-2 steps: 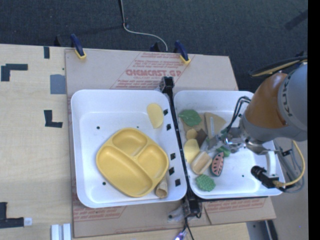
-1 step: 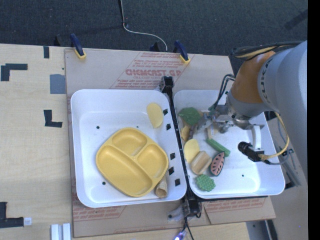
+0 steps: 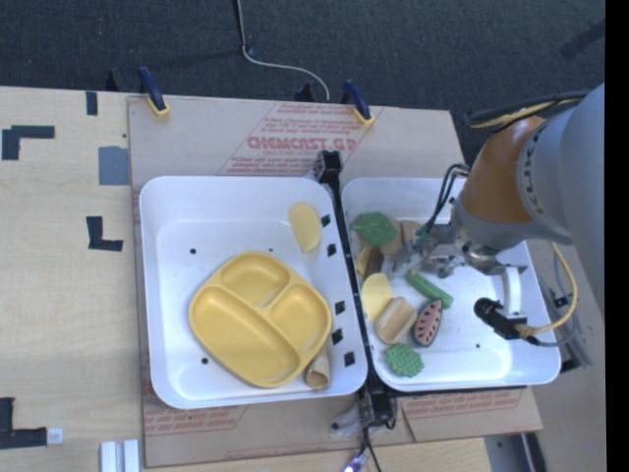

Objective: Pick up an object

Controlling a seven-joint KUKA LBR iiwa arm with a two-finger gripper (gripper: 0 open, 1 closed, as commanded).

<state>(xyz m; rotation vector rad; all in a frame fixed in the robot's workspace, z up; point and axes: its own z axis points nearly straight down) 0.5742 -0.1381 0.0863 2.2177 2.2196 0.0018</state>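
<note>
Gripper (image 3: 425, 254) low in right bin (image 3: 511, 367), centre-right of frame, near green pod (image 3: 429, 289); finger state indeterminate; pick evidently incomplete.

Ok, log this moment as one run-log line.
arm: over right bin | claw: low among toy food, by green stick | grasp: unconfirmed | left bin: yellow divided plate

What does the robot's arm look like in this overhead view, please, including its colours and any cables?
The arm is bulky and rounded, grey, with a broad orange band above the wrist. The gripper is darker metal. A black cable loops by the wrist, and a yellow cable runs alongside.
</note>
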